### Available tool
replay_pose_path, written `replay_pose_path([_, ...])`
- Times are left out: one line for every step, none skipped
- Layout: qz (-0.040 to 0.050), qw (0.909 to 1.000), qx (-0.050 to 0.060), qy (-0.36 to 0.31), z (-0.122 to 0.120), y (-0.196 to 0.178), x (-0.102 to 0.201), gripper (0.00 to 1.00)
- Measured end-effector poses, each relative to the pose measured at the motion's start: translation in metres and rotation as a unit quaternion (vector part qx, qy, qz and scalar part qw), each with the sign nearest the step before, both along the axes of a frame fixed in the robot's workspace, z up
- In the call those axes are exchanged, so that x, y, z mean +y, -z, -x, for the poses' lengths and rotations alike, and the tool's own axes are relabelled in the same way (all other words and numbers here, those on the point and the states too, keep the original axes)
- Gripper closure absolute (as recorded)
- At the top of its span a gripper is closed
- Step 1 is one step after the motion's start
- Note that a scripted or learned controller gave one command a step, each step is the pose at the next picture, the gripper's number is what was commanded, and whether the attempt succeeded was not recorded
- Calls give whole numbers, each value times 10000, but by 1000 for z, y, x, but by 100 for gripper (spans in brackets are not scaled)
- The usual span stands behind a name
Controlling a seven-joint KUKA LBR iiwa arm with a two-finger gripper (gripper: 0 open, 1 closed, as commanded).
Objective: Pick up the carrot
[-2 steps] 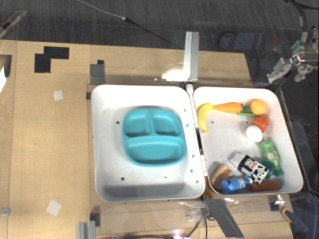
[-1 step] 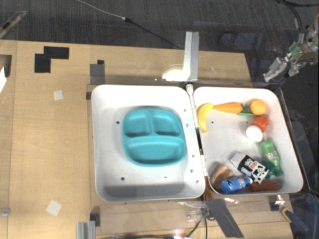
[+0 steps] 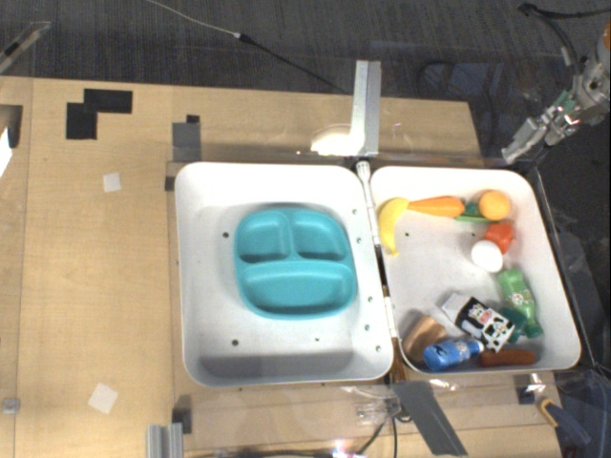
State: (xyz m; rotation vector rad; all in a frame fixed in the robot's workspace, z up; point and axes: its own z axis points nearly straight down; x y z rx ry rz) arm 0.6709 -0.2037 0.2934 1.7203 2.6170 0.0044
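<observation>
Nearest the camera, along the right bin's (image 3: pixel 563 284) front wall, lie a blue toy (image 3: pixel 449 354), a brown piece (image 3: pixel 423 331) and a black-and-white carton (image 3: pixel 482 320). Gripper (image 3: pixel 535 134): held above the desk (image 3: pixel 86 284) just beyond the right bin's far right corner, with nothing between its parts; whether it is released or clenched cannot be told at this size. Carrot (image 3: pixel 437 206): lies in the right bin near its far wall, long axis running roughly parallel to that wall, green top toward an orange ball (image 3: pixel 494 204), tapered end touching or almost touching a banana (image 3: pixel 389 223). From the gripper, the carrot lies toward the bin's far left corner and lower down, so the coming move probably needs a reach inward and a descent, jaws set across the long axis. Left bin (image 3: pixel 205 351): holds a teal divided plate (image 3: pixel 291 260).
</observation>
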Motion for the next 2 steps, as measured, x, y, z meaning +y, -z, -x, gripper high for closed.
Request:
replay_pose_path([-16,9995,53,-309,2,155,0,0])
replay_pose_path([46,10000,8,86,0,199,47,0])
